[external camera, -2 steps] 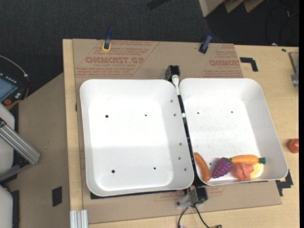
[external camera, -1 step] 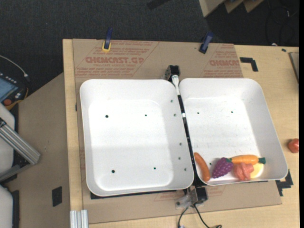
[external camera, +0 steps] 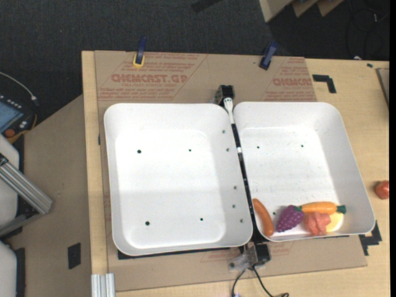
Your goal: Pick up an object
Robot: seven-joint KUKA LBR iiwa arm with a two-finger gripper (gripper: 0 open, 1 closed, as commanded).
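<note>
**On the bench: two bins, toys bunched in the right bin's near corner**

At far left, off the bench, a device with a blue screen (external camera: pixel 9 113) sits above a slanted metal rail (external camera: pixel 21 181). A brown cardboard sheet (external camera: pixel 185 73) with red print covers the bench under both bins. Two blue clamps (external camera: pixel 141 47) (external camera: pixel 268 54) pin its far edge.

Left bin (external camera: pixel 111 166): white floor with four small dark dots.

A black strip (external camera: pixel 238 156) runs along the seam where the two bins touch. It has a black clip (external camera: pixel 225 94) at its far end and another clip (external camera: pixel 257 252) with a trailing cable at its near end.

Right bin (external camera: pixel 297 159): all contents lie along the near wall.
- Orange-red sausage (external camera: pixel 263 217), lying aslant against the wall by the seam.
- Purple grapes (external camera: pixel 289 218) just right of it, about touching.
- Carrot (external camera: pixel 320 207) with a green end, lying level, its left tip at the grapes.
- Red piece (external camera: pixel 315 223) under the carrot, touching it.
- Pale yellow piece (external camera: pixel 335 223) right of the red one, pressed against it; I cannot tell its shape.

An orange-red item (external camera: pixel 382 190) lies outside the bin on the bench, cut off by the right edge of the frame.

Gripper state: cannot tell.
</note>
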